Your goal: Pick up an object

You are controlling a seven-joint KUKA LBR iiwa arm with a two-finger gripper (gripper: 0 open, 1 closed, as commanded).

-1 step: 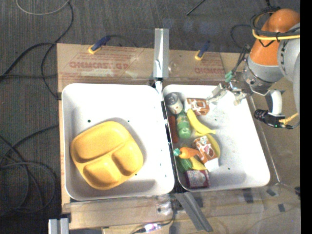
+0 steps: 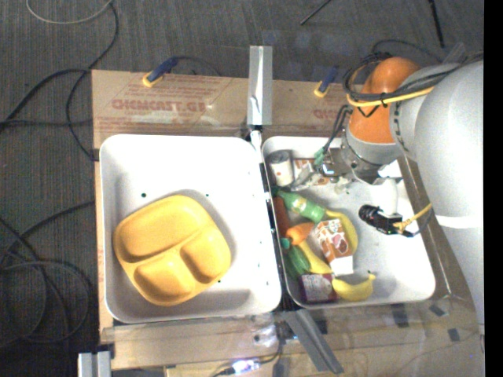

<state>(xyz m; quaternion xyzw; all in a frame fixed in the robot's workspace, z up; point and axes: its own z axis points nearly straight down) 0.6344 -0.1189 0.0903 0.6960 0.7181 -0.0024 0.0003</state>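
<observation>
Reaching in from the right with the arm [image 2: 456, 155], well right of the bottle [image 2: 302, 206]. Hanging the gripper [image 2: 324, 168] just up-view and slightly right of the bottle, over the far end of the right bin [image 2: 409, 277]. Not being able to tell how wide the gripper is standing.

Finding the green bottle lying slanted in a crowded pile hugging the right bin's left wall. Crowding it with a can [image 2: 278, 166] just up-view and left, a carrot [image 2: 299, 232] touching or nearly touching it down-view, and a carton [image 2: 332, 238] down-view and right. Trailing on farther down-view from the bottle to a purple packet [image 2: 313, 287] and a banana [image 2: 354, 287] near the bin's front edge.

Leaving bare white floor to the right of the bottle, running to the bin's right wall. Leaving little room left of the bottle, with the wall close beside it.

Keeping a yellow tray [image 2: 173, 248] well left of the bottle, in the left bin [image 2: 157, 151], toward its front-left corner. Leaving open floor between tray and bottle, and along that bin's far wall.
</observation>
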